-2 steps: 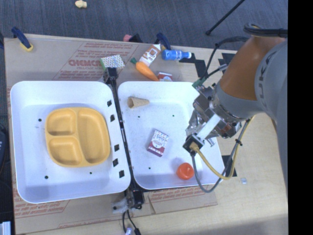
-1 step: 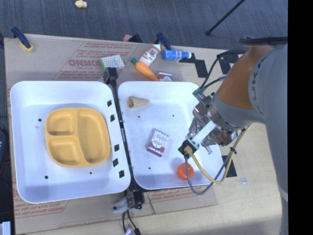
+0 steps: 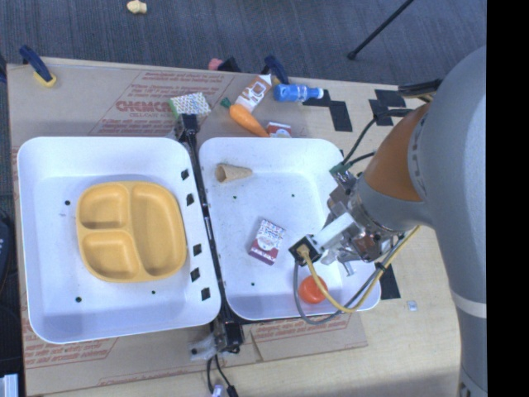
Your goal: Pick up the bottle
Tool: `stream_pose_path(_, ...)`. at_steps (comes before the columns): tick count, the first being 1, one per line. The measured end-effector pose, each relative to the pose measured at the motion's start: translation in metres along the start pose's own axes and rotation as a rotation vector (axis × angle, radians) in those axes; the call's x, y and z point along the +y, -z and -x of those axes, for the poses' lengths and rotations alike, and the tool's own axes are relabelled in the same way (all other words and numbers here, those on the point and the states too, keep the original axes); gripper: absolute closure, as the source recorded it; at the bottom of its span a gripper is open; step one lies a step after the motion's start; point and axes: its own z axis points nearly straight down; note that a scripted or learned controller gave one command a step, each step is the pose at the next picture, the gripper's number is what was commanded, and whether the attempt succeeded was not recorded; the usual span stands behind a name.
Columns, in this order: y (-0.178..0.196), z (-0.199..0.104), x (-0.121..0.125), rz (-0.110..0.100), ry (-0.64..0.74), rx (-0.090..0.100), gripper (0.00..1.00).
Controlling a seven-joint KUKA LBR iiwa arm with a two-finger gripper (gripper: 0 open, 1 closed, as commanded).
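Behind the white bins [image 3: 273, 151], perhaps a bottle [image 3: 297, 93] on cardboard [image 3: 124, 98]

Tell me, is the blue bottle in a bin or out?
Out. The bottle lies on its side on the cardboard behind the right bin, outside its rim.

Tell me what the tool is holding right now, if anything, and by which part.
It cannot be told. The tool sits low in the right bin, just above an orange object, but the wrist and cables hide its tips, so no hold is visible.
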Motion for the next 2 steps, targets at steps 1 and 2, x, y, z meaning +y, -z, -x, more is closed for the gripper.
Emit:
stream_pose_path(1, 0.015, -0.024, -0.060, 0.002, -0.160, 0.001, 1.00)
stream_pose_path(2, 0.009, 0.000, 0.002, 0.001, 0.030, 0.001, 1.00)
